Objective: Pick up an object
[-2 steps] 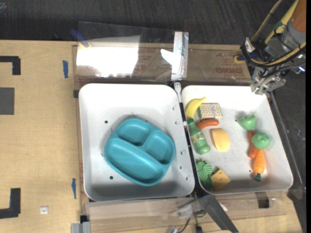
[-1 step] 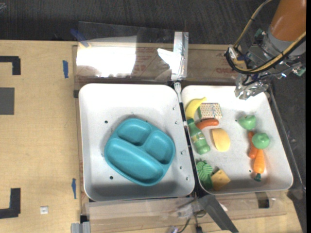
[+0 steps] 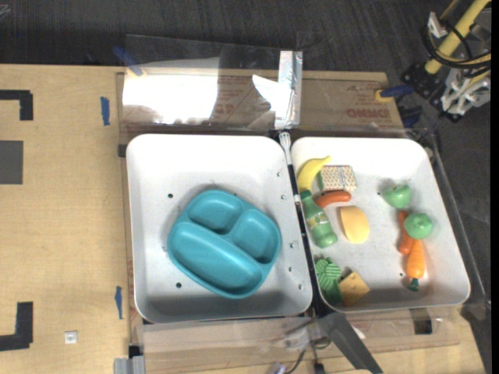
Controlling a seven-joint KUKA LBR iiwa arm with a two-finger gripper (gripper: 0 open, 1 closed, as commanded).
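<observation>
Objects for picking lie loose in the right bin (image 3: 448, 283): banana (image 3: 310, 171) at its left wall, carrot (image 3: 415, 261) near the right wall. Spacing suits single grasps. The left bin (image 3: 148, 170) holds a teal tray (image 3: 224, 242). Hand state: cannot tell.

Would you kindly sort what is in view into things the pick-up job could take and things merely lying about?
Pick candidates, right bin:
banana
carrot
green apple
yellow half-round piece
patterned box

Just lying about:
teal divided tray in left bin
clear plastic sheet
</observation>
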